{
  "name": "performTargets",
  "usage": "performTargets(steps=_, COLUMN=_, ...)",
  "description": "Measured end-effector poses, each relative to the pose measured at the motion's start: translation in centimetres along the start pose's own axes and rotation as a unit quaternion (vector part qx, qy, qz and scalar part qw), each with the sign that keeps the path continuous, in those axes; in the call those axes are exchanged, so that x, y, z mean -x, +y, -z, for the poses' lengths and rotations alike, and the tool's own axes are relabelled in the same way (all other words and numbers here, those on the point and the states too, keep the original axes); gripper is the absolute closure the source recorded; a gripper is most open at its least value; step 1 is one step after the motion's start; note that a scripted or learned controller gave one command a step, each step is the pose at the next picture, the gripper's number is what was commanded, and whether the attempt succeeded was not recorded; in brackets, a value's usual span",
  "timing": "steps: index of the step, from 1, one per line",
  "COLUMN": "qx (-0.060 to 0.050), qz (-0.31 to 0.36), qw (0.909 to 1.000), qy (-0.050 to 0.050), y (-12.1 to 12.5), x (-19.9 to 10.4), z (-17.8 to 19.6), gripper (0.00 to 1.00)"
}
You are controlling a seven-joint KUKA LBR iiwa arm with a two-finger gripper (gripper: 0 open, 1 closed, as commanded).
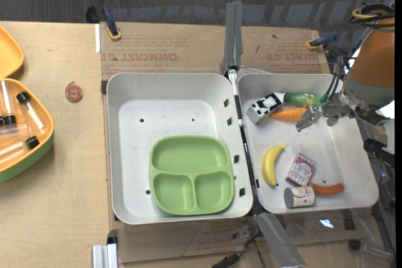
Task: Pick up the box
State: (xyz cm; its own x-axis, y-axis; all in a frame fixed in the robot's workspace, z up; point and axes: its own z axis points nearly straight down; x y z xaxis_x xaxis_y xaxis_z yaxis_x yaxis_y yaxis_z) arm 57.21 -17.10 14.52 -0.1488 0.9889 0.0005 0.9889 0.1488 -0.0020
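1. The grey two-finger gripper (312, 117) is hovering, fingers apart and clamping nothing, beside an orange carrot (289, 114).
2. The small pink cardboard box (301, 168) is lying nearer the camera, between a yellow banana (271, 164) and an orange sausage (327, 188); I'd descend straight over it.

Banana (271, 164) and can (299, 196) crowd the box (300, 168); bin's (352, 154) middle right lies open.

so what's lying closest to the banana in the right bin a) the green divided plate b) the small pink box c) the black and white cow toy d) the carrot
b, the small pink box lies just right of the banana in the right bin, nearer than the carrot further up.
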Motion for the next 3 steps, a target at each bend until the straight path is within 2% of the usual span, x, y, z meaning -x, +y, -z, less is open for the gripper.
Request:
performTargets(steps=1, qx=-0.001, qz=-0.097, qw=0.9953, qy=0.0, y=-4.5, x=-3.3, z=-1.5, gripper=0.0)
performTargets(steps=2, qx=-0.001, qz=-0.079, qw=0.9969, qy=0.001, y=-9.0, x=-4.3, z=-5.5, gripper=0.0)
performTargets(steps=3, qx=-0.002, qz=-0.081, qw=0.9967, qy=0.001, y=-9.1, x=-4.2, z=-4.7, gripper=1.0)
